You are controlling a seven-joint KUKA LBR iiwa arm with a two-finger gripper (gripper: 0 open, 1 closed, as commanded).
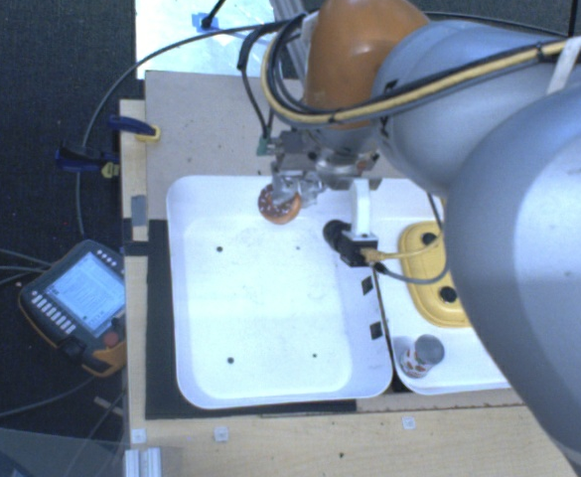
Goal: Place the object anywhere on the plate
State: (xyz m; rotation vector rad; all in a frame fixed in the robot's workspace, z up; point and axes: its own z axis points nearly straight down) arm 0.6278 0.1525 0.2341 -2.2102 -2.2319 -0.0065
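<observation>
The tool (pixel 292 189) hangs over the far edge of the left bin (pixel 260 366), just under the orange band (pixel 355 43) of the arm (pixel 508 167). Right at its tip sits a small round brownish object (pixel 279 206), touching or very nearly touching the metal above it. Whether the object is pinched or merely lies beneath the tool cannot be told, and neither can how far the tool is spread: the wrist body and cables cover that part from this angle.

To the right of the tool, past the rim between the bins, the yellow plate (pixel 431 286) lies in the right bin (pixel 439 381); its right side is hidden behind the grey bulk of the arm. The object is well apart from it, in the other bin. Nearer the camera than the plate stands a small cup-like item (pixel 421 354) with a grey round top, its make hard to read. A black connector (pixel 345 241) with a yellow cable hangs just right of the tool and below it.

Far off to the left of the tool, beside the bench (pixel 211 117), rests a handheld control pendant (pixel 76 301).
</observation>
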